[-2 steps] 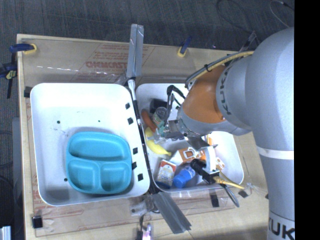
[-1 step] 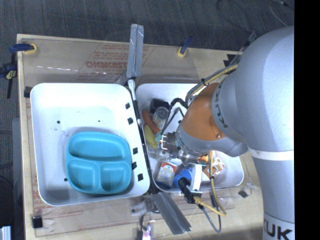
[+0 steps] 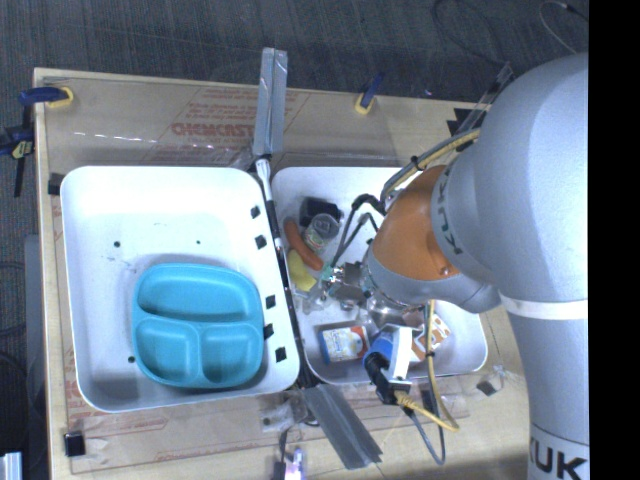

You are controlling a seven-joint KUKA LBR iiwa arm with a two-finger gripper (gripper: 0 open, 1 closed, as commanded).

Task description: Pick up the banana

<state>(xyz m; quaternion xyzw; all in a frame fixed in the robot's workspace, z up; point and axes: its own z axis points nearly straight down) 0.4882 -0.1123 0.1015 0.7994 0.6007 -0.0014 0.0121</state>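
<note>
The banana (image 3: 302, 271) is seen as a yellow shape in the right bin (image 3: 470, 353), lying against that bin's left wall, just beside an orange, carrot-like piece (image 3: 301, 243) and near a small dark-lidded jar (image 3: 321, 226). It rests on the bin floor; nothing shows it lifted.

The arm (image 3: 530, 198) is reached in from the right and bent low over the right bin, its orange band (image 3: 415, 238) set above the wrist. The gripper (image 3: 335, 286) is judged to be down at the clutter just right of the banana — very near it, perhaps touching, though contact cannot be made out. Whether the hand is wide, narrow or closed on anything cannot be told, since the wrist body hides that part and the surrounding items blur together (a metallic glint there is all that is offered).

So the approach appears to be made, and the descent into the bin as well. What is left, as far as can be judged: a firm closure on the fruit, then a lift clear of the bin — neither is shown as done. The task is therefore taken as not yet finished.

Elsewhere in the right bin a small printed packet (image 3: 343, 342) lies near the front wall. In the left bin (image 3: 90, 208) a blue divided tray (image 3: 200, 325) sits untouched, well apart from the work.
</note>
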